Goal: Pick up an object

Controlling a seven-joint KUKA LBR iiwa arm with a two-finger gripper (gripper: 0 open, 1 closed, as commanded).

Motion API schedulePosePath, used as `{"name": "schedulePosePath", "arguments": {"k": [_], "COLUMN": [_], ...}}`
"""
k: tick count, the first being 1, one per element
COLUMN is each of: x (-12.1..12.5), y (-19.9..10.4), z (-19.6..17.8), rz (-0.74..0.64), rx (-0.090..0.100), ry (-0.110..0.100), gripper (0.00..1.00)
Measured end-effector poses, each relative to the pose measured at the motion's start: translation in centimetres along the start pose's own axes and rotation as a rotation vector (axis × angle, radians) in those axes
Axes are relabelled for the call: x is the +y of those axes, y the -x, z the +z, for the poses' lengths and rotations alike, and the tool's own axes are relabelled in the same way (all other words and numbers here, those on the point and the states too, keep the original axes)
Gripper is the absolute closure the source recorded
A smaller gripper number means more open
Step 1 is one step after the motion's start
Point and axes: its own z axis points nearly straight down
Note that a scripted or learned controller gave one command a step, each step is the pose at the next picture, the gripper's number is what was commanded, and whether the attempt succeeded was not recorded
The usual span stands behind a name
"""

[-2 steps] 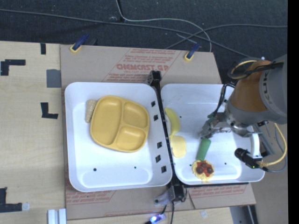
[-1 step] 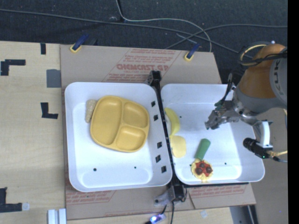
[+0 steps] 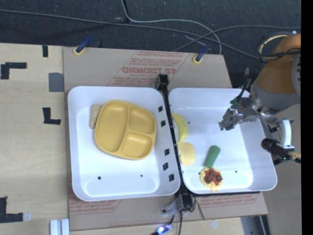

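Green cylinder (image 3: 212,156) lies tilted on the floor of the right bin (image 3: 244,180), toward its near side, with a small pizza-like toy (image 3: 212,177) just nearer and two pale yellow pieces (image 3: 183,140) against the bin's left wall. You see the gripper (image 3: 230,121) above the bin's far right part, well apart from the cylinder; nothing sits between its fingers, and whether they are spread cannot be told. The left bin (image 3: 83,180) holds a yellow compartment tray (image 3: 125,129), a tan sponge-like block (image 3: 94,115) touching its left edge.
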Motion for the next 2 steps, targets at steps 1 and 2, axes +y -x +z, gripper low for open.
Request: {"name": "schedulePosePath", "arguments": {"k": [1,2], "x": [0.2,0.3], "y": [0.7,0.7], "z": [-6.1,-8.4], "rz": [0.001,0.001], "rx": [-0.002,0.0], "ry": [0.002,-0.002], "gripper": [1.0,1.0]}}
